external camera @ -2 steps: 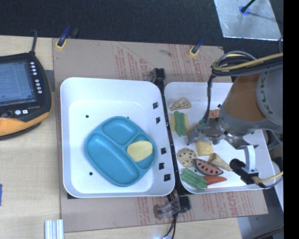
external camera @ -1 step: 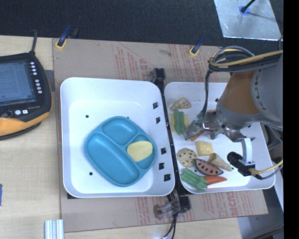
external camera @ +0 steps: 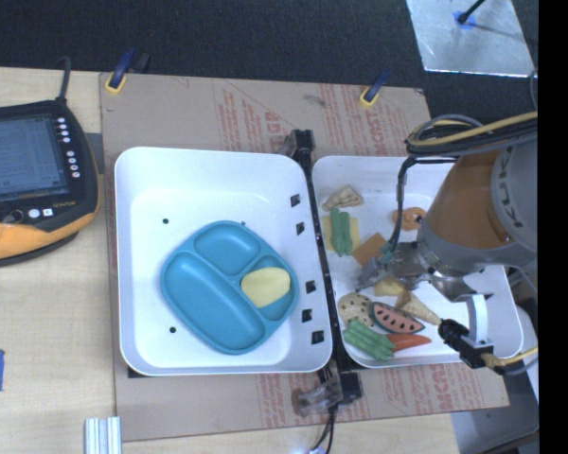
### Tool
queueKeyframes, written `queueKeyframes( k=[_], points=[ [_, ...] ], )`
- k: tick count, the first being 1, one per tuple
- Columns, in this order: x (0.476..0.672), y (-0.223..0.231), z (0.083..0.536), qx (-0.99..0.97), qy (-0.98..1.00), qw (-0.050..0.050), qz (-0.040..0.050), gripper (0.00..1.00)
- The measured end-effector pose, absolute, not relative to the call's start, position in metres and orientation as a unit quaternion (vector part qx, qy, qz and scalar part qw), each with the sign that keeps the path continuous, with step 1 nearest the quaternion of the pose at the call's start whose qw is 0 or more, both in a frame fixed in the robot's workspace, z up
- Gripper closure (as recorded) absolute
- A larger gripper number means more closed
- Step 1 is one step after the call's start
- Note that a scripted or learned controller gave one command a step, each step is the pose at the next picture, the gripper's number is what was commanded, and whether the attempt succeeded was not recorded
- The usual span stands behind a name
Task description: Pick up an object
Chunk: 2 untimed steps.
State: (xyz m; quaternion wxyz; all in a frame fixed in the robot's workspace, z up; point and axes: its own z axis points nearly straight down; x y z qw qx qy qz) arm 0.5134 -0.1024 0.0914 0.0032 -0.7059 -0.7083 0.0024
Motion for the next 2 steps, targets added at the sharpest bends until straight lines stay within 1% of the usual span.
queueKeyframes(
  k=[1,2],
  points=[
    [0.561,-0.097,0.092,-0.705,-0.709,-0.001,-0.0006,0.0],
    [0.58,-0.092,0.092,-0.705,-0.709,0.001,0.0003,0.0]
  ],
)
